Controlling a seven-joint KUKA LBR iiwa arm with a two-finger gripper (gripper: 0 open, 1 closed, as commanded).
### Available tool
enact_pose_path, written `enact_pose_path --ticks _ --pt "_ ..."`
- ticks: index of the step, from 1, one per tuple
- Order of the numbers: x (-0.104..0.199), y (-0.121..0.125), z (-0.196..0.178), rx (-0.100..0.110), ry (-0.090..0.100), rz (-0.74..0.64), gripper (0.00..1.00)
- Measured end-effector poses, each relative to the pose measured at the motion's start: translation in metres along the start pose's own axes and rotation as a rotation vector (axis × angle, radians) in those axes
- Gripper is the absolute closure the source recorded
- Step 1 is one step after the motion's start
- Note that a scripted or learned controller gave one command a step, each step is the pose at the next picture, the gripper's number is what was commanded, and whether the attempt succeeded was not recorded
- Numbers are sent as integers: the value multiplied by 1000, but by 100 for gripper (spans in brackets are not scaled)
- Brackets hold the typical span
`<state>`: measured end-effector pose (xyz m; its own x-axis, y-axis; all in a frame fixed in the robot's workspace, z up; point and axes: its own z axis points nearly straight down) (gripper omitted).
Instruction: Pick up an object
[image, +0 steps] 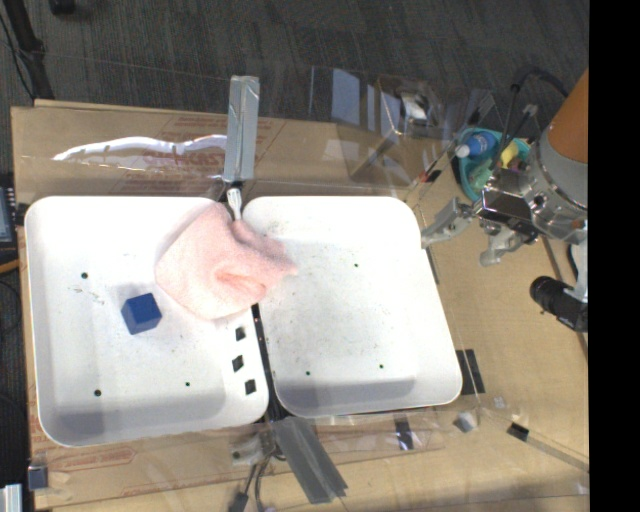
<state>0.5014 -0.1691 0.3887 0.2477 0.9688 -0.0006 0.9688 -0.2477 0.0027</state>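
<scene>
Risk check: arm parked off-bin, two awkward targets

Gripper (466, 228) sat at about 3 o'clock in the camera view, outside the right bin (345, 300) and just beyond its right rim. I saw two pale fingers splayed apart with nothing between them, so I read it as open and empty. Orange band of the arm (568, 115) was up at 2 o'clock.

Candidate objects, both on the left side:
- Pink cloth (225, 265), crumpled, near frame centre. It draped over the divider between the bins, mostly in the left bin (70, 300), with a corner spilling into the right one.
- Blue cube (142, 312) at about 9 o'clock, on the left bin floor, apart from the cloth and clear of the walls.

What I expected could go wrong:
- Cloth was soft and lumpy. A pinch on a flat patch would likely have closed on nothing, or caught one layer and slipped on the lift.
- Cloth rested on the raised rims. A descent aimed there risked the fingers hitting the divider before reaching fabric.
- Cube looked small and hard-edged. A slightly off-centre approach could have nudged it aside instead of gripping it.
- Both targets sat well apart from the gripper, across the whole right bin, so a low traverse could have clipped the near rim.
</scene>
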Motion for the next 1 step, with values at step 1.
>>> enact_pose_path --ticks 1 --pt "97 -29 88 7 -1 122 0"
